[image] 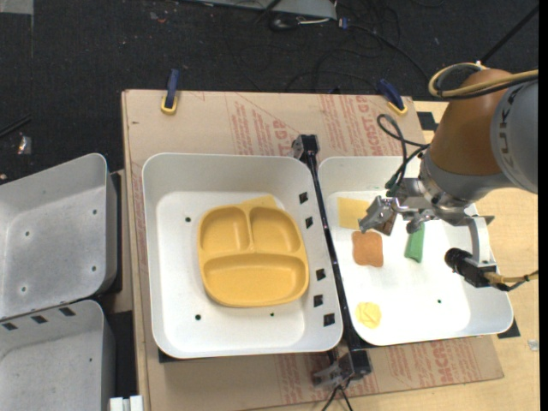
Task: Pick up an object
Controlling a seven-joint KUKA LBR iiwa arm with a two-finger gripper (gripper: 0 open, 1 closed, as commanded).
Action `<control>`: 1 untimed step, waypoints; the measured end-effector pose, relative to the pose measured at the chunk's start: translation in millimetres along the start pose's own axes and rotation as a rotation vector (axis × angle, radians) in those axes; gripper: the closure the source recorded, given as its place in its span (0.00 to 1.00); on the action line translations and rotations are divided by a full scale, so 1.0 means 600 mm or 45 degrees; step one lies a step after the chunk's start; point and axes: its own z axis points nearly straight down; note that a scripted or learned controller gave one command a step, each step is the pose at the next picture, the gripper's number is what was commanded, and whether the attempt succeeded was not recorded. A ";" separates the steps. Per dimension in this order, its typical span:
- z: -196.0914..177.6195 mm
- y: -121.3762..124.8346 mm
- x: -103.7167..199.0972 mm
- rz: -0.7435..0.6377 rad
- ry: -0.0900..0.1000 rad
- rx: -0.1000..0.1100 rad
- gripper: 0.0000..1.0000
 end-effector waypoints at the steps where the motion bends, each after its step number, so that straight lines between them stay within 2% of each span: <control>1: 0.102 0.010 -0.001 0.001 0.000 0.002 0.00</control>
